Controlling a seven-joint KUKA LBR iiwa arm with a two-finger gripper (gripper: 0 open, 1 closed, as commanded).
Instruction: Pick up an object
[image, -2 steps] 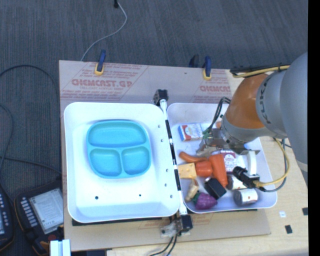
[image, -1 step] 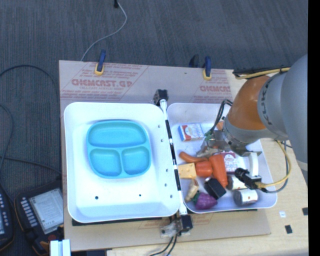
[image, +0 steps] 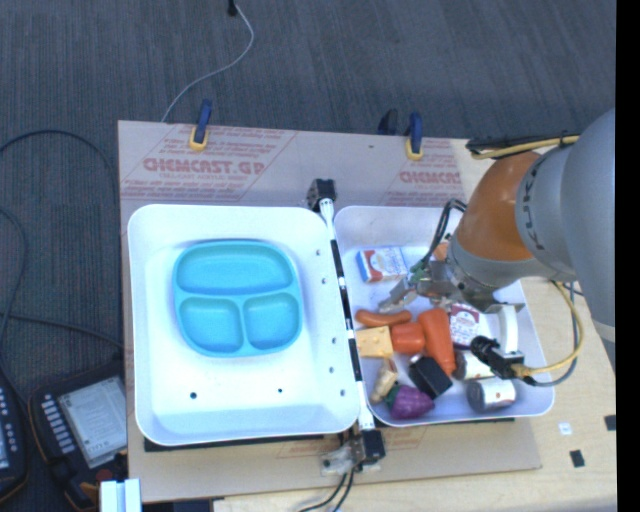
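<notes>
Both white bins (image: 150, 300) look like smooth, faintly glossy plastic. The blue divided tray (image: 238, 296) in the left one is plastic too, with a soft sheen. The board (image: 215, 165) beneath seems matt printed cardboard. The arm's orange band (image: 500, 215) shines; the floor (image: 100, 60) looks like rough grey carpet.

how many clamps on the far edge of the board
2: a blue-handled clamp with a yellow tip above the left white bin, a matching one above the right bin.
</notes>
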